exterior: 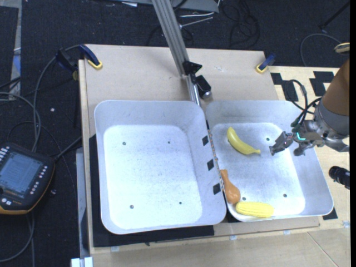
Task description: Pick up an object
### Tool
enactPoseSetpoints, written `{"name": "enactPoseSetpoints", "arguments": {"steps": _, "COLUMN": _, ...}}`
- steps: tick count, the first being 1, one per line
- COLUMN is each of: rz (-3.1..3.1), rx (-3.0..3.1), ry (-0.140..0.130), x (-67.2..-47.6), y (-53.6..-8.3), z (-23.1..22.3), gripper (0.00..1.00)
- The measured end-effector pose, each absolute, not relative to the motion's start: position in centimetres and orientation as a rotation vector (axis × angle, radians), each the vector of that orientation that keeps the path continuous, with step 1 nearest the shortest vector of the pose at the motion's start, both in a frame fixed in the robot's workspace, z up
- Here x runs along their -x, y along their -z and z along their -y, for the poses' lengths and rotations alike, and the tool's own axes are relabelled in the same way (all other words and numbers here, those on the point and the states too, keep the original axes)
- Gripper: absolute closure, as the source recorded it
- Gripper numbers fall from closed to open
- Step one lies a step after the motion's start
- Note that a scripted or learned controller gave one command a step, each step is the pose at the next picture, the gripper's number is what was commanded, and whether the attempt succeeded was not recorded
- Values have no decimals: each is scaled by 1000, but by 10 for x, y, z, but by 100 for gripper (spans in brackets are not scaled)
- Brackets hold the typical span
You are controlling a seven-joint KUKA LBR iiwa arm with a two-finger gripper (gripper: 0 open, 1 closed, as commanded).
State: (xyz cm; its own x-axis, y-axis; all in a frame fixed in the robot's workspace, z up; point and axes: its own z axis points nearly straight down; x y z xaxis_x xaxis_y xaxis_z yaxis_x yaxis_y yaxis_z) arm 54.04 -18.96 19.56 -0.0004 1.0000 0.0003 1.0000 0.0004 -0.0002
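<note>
In the right bin (311,202) a yellow banana (242,142) lies toward the upper left. An orange, pear-like toy (229,189) rests against the bin's left wall, and a yellow corn cob (255,208) lies at the front edge. My gripper (288,148) hangs low over the bin's right half, a short way right of the banana and apart from it. It is open, with nothing between its fingers.
The left bin (111,115) sits beside the right one, their walls meeting at the middle. A slanted metal pole (177,43) with a clamp rises behind that junction. The grey arm with its orange band (336,96) enters from the right edge.
</note>
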Motion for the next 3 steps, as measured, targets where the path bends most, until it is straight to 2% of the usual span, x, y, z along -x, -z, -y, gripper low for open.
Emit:
{"name": "enactPoseSetpoints", "arguments": {"steps": 1, "rz": 2222, "rx": 2221, "ry": 0, "x": -540, "y": -196, "z": 190, "gripper": 0}}
{"name": "enactPoseSetpoints", "arguments": {"steps": 2, "rz": 2218, "rx": 2218, "ry": -4, "x": -539, "y": -133, "z": 191, "gripper": 0}}
{"name": "enactPoseSetpoints", "arguments": {"steps": 3, "rz": 2220, "rx": 2219, "ry": -3, "x": -538, "y": -94, "z": 190, "gripper": 0}}
